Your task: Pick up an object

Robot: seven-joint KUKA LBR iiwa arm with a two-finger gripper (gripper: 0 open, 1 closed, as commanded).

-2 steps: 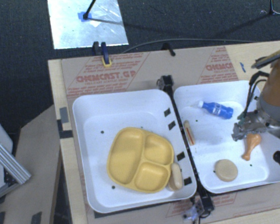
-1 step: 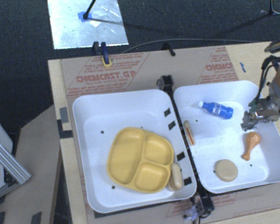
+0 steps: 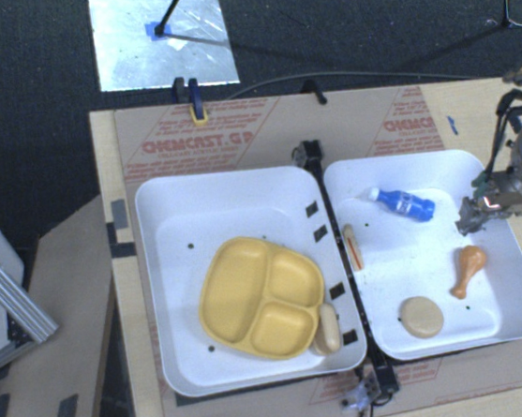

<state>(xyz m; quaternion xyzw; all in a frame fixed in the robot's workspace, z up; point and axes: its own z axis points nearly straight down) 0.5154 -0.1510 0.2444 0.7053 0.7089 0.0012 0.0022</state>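
Yellow divided tray (image 3: 260,296); blue bottle (image 3: 406,204), white cap; orange drumstick (image 3: 468,268); beige disc (image 3: 422,316); white bins (image 3: 172,214)

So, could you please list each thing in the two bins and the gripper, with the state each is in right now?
Yellow divided plate: flat, left bin.
Beige roll: against the plate's edge.
Blue bottle: lying on its side, right bin.
Drumstick toy: lying down, right bin.
Round tan disc: flat, right bin.
Orange stick: lying by the divider.
Gripper: over the right bin's edge, holding nothing visible.

Tool (image 3: 477,212) perhaps above drumstick (image 3: 470,269).
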